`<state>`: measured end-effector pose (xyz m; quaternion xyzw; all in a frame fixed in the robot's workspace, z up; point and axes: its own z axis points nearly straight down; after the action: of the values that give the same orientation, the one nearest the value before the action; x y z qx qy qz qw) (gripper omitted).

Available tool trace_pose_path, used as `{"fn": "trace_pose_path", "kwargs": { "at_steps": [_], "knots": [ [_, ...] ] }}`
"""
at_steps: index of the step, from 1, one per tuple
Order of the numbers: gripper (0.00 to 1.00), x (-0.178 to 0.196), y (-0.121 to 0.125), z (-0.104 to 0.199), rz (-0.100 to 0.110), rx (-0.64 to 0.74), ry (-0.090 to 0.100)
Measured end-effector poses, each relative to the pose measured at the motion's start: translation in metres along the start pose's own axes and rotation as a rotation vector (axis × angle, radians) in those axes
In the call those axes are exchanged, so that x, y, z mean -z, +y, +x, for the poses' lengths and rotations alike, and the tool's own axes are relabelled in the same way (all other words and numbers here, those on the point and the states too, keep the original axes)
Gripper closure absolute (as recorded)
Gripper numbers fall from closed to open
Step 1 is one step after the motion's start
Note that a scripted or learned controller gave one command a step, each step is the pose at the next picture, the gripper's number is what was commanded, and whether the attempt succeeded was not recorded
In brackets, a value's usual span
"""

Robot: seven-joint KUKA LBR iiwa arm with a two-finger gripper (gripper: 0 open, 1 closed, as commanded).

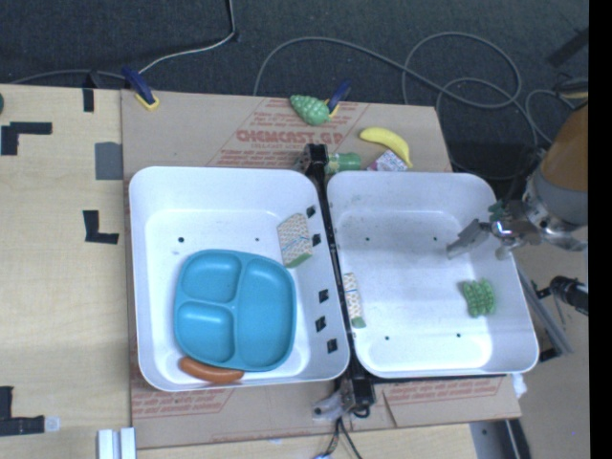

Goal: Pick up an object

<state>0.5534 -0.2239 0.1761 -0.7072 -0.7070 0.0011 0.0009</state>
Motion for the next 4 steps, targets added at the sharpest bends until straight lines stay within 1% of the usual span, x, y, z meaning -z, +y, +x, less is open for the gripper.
{"fn": "trace_pose_path", "kwargs": {
  "at_steps": [1,2,3,4],
  "knots": [
    [0.0,-0.07,0.069,0.003,0.0,0.002,0.0],
    [0.0,-0.09,-0.021,0.027,-0.004,0.0,-0.001],
    [0.0,0.003,0.053,0.0,-0.005,0.001,-0.002],
    [0.0,0.03,0.1,0.001,-0.004,0.002,-0.001]
  ]
}}
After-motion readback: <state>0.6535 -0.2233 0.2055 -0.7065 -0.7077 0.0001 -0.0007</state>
